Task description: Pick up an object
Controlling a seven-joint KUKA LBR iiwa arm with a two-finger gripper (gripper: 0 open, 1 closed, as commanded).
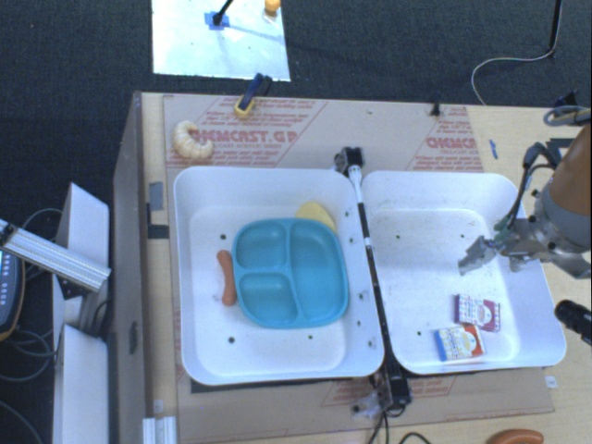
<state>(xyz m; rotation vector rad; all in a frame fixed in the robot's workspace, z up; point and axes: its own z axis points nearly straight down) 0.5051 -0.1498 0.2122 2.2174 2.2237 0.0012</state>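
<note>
My gripper (495,261) hangs over the right bin (416,202), near its right wall, open with nothing between its fingers. Below it on the bin floor lie two small cartons: a purple and white one (477,311) and a red and blue one (460,342) near the front wall. In the left bin (199,248) a blue divided plate (289,274) lies flat. An orange sausage (227,277) rests just left of the plate, and a yellow piece (317,214) peeks out behind the plate's far edge.
A black divider rail (363,239) runs between the two bins. On the cardboard behind the left bin lie a pale curled object (191,140) and a yellow and blue tool (251,96). Cables trail at the far right.
</note>
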